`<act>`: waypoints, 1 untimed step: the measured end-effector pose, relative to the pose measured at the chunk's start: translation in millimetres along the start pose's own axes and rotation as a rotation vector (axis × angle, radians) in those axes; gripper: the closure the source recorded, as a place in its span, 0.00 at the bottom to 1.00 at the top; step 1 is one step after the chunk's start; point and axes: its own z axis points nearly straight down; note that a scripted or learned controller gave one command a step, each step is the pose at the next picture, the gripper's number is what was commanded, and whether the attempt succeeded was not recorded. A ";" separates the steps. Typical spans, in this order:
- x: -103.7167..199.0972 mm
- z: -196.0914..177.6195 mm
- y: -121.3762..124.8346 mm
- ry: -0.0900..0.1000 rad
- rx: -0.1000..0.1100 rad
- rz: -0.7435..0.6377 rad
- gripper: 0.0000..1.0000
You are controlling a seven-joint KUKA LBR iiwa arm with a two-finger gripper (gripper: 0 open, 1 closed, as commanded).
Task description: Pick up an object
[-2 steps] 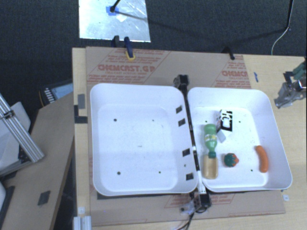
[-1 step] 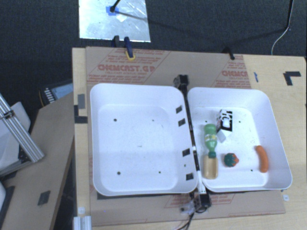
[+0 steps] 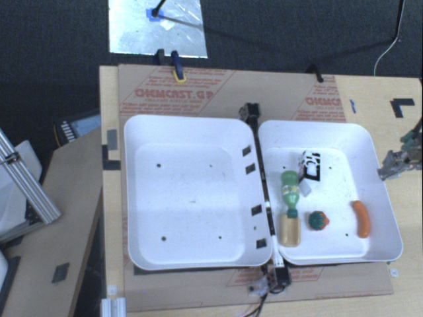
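Observation:
The right bin [image 3: 370, 144] holds several small objects. A green bottle [image 3: 289, 189] lies near its left wall, with a tan block [image 3: 289, 231] just below it. A black-and-white box [image 3: 310, 166] sits beside the bottle's top end. A small red and green fruit [image 3: 318, 220] lies near the front, and an orange sausage [image 3: 361, 218] lies by the right wall. My gripper [image 3: 396, 162] is at the view's right edge, outside the right bin's right rim and apart from every object.
The left bin [image 3: 142, 137] stands next to the right one, joined by a black clip strip [image 3: 259, 183]. Both rest on a cardboard sheet [image 3: 218, 88]. A shiny metal plate [image 3: 157, 18] lies on the floor behind the bench.

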 end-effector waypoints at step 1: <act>37.6 -93.4 1.5 -0.005 -0.018 -0.002 1.00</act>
